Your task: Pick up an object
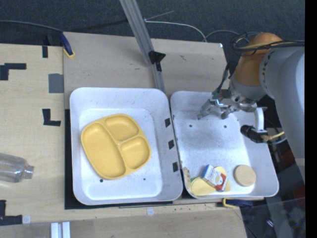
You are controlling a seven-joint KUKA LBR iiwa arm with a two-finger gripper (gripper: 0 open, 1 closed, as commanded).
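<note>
**Gripper over the right bin, nothing in it**

The bench (109,68) has 2 white bins side by side. The arm (277,78) comes in from the right of the frame. Its orange band (250,58) is at the upper right.

The gripper (210,110) hangs over the upper part of the right bin (208,143). Its 2 fingers point to the left and look spread a little apart. Nothing is between them.

3 small things lie along the lower edge of the right bin, well apart from the gripper. A yellow lump (198,186) sits at the lower left of that bin. A little carton (215,176) in white, red and yellow leans on it, touching it. A round tan disc (244,175) lies just to the right of the carton.

The left bin (84,100) holds a yellow tray (115,145) with 3 sections. The tray lies flat and is turned at a slant.

A clear bottle (12,168) lies on its side on the bench at the left edge of the frame. A grey metal bar (136,21) runs down from the top of the frame toward the bins.
</note>
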